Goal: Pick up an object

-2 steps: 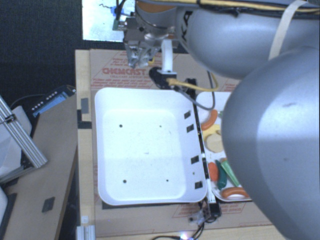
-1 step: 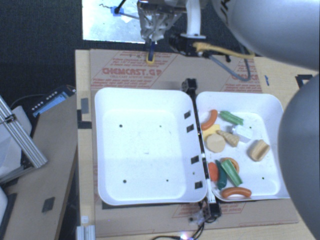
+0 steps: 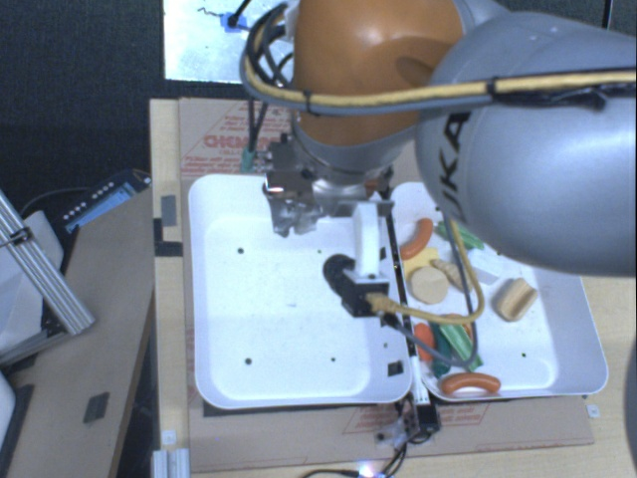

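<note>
My gripper (image 3: 291,210) hangs over the far part of the left white bin (image 3: 269,317), under the arm's orange band; nothing shows beneath it but bare bin floor. The objects lie in the right bin (image 3: 582,361): a red sausage-like piece (image 3: 420,235), a yellow piece (image 3: 422,258), a tan round disc (image 3: 430,285), a tan block (image 3: 515,299), green pieces (image 3: 461,344), an orange carrot-like piece (image 3: 425,338) and an orange ring (image 3: 469,384) at the near edge. The arm hides the far half of the right bin.
Both bins rest on a cardboard sheet (image 3: 214,137) on the bench. A metal rail (image 3: 45,277) and a dark device (image 3: 100,199) lie off to the left. The big grey arm link (image 3: 537,137) overhangs the right bin.
</note>
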You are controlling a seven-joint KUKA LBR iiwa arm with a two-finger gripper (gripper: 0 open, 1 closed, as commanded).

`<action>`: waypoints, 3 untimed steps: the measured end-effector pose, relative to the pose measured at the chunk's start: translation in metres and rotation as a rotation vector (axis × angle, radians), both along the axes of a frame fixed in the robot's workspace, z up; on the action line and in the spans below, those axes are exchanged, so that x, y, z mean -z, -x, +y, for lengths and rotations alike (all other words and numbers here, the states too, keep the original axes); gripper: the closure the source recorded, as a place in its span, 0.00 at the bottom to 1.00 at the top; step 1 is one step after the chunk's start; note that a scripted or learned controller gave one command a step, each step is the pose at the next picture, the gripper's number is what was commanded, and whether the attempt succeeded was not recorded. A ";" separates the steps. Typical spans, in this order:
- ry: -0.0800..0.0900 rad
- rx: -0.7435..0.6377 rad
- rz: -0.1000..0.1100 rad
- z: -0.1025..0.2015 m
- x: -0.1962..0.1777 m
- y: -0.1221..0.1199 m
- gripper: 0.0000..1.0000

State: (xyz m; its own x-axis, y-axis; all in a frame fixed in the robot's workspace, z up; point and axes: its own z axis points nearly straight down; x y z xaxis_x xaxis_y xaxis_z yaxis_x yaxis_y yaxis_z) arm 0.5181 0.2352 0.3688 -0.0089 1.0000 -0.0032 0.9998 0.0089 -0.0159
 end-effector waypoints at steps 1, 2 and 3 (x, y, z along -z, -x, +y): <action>-0.005 -0.002 -0.018 0.000 -0.017 -0.007 1.00; -0.005 -0.008 -0.019 0.000 -0.027 -0.007 1.00; -0.006 -0.014 -0.021 0.000 -0.038 -0.007 1.00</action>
State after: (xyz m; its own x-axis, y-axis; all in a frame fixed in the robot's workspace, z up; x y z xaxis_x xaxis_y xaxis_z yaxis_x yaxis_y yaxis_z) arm 0.5255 0.2355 0.4069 -0.0227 0.9997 0.0025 0.9997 0.0227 0.0051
